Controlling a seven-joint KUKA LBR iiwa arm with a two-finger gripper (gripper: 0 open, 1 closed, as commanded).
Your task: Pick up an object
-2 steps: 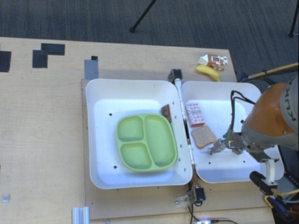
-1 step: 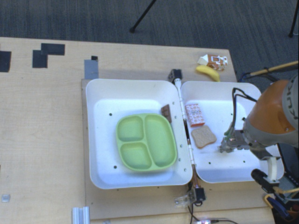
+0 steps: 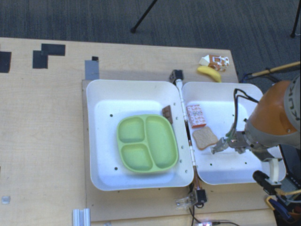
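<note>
Light wooden bench [image 3: 42, 140] was what we had under two shallow white bins, the left bin [image 3: 101, 126] carrying a green three-section plastic plate [image 3: 147, 143]. Over in the right bin [image 3: 221, 171] we saw the gripper [image 3: 217, 148] right beside a flat tan bread slice [image 3: 204, 137] and a small red-and-white packet [image 3: 195, 115]; we couldn't tell how its fingers stood.

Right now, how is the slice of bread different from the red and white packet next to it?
The bread slice is plain tan; the red and white packet is printed in a pattern. The bread lies nearer the gripper; the packet lies farther up the bin. The bread has rounded corners; the packet is a straight rectangle. Both lie flat in the right bin.
</note>
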